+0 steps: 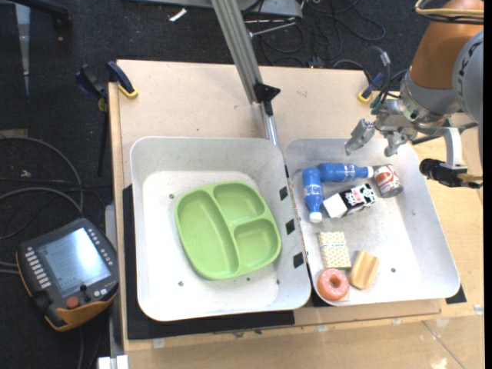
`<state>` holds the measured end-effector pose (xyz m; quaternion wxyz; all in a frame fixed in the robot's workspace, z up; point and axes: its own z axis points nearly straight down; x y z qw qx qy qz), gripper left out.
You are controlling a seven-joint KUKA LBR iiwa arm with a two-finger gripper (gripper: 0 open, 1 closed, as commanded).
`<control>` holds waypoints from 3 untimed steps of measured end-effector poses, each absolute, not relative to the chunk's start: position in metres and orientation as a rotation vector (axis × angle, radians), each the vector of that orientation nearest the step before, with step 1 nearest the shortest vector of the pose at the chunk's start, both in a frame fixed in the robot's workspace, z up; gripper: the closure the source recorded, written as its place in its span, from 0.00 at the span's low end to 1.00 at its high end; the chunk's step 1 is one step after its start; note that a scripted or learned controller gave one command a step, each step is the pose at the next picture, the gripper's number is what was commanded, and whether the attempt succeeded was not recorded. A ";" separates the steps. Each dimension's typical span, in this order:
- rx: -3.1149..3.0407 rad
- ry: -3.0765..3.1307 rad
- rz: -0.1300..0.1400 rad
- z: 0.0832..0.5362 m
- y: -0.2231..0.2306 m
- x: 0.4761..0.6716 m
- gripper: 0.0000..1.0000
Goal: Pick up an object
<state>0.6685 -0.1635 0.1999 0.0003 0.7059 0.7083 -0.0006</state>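
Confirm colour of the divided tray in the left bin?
Light green, all three compartments. The divided tray shows plainly in the camera view.

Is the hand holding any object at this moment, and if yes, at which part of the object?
Nothing is held. The hand hangs open above the far edge of the right bin, with bare space between its fingers. The nearest things, the blue bottle and the small can, lie below it, untouched.
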 end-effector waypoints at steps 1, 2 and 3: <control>2.217 2.224 -0.002 0.200 -0.164 0.669 0.00; 2.221 2.228 -0.006 0.140 -0.156 0.663 0.00; 2.208 2.211 0.017 0.125 -0.157 0.669 0.00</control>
